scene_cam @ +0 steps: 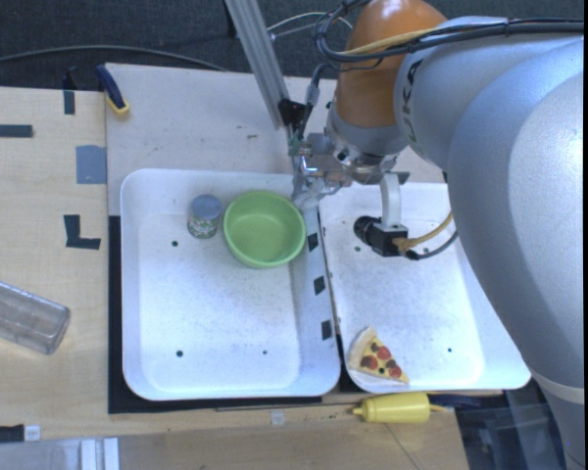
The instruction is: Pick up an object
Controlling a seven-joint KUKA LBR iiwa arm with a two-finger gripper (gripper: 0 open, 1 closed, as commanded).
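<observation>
on the bench [39, 194], two shallow white bins sit side by side, their inner rims touching along a strip marked with black squares.

left bin [137, 360]: a green bowl [265, 228] sits upright near the far rim, close against the inner wall. just beside it on the left is a small jar [205, 215] with a grey lid, near or touching the bowl; which of the two cannot be told. the near half of this bin's floor is bare white, speckled, with open room on all sides.

right bin [421, 311]: a toy pizza slice [376, 355] lies flat in the near corner by the inner wall, well apart from the bowl and jar. much of the far side and right side of this bin is covered by the grey arm [510, 164] with its orange band.

gripper [309, 186]: hangs over the far end of the shared rims, just beside the bowl's right edge. whether its jaws are apart or together cannot be told, and nothing is seen held between them.

around the bins: a clear plastic tumbler [20, 313] lies on its side at the bench's left edge; a yellow bottle [397, 407] lies along the near edge below the right bin; a blue and yellow clamp [112, 88] sits at the far left corner of the pale mat; dark tape marks dot the wooden surface. dark floor lies beyond the far edge.
</observation>
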